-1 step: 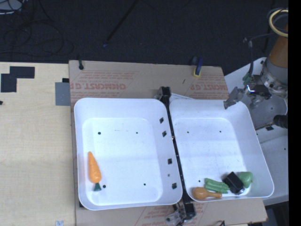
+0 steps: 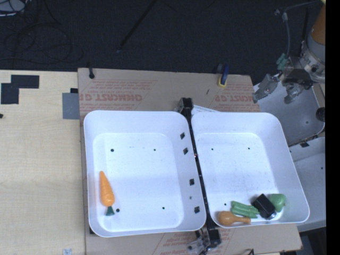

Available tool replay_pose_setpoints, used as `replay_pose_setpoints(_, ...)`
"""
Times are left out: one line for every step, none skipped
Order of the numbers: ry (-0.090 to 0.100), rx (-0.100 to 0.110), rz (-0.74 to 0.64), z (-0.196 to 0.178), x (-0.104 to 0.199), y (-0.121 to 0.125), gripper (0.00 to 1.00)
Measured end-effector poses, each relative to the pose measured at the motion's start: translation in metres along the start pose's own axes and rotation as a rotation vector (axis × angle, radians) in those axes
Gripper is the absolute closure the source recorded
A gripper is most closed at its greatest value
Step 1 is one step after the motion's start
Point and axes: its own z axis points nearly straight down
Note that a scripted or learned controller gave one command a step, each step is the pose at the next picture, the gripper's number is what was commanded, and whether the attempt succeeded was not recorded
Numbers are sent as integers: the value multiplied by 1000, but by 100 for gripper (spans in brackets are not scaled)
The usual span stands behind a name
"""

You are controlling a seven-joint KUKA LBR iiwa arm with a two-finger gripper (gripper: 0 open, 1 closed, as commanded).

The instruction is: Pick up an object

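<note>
— Four small toys sit close together in the right bin (image 2: 239, 117), in its near right corner. See them?

— Yes. What are they?

— One orange pear-shaped toy (image 2: 232, 218) is nearest to us. Just behind it lies a green pod (image 2: 244, 209). To the right of the pod is a black block (image 2: 263, 205), tilted. A round green toy (image 2: 277, 200) peeks out from behind the block, right by the bin wall.

— Do they touch?

— The pod touches the black block, and the block lies partly over the round green toy. The orange one is just beside the pod. I cannot tell if those two touch.

— Is there a toy in the left bin (image 2: 133, 116) too?

— One. A carrot (image 2: 106, 189) lies near the left wall, toward the near side. Its green end points at us.

— Where is the gripper (image 2: 276, 92)?

— Up at the far right, outside the bins, past the far right corner of the right bin. It is well apart from all the toys. Its two fingers stand apart, and nothing is between them.

— What are the bins sitting on?

— A brown cardboard sheet (image 2: 159, 92) with red letters. A small blue and yellow clamp (image 2: 223, 76) sits on its far edge. To the left is a pale wooden table (image 2: 37, 169).
</note>
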Motion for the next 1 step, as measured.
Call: replay_pose_setpoints(2,-2,-3,-122,79,-14,0)
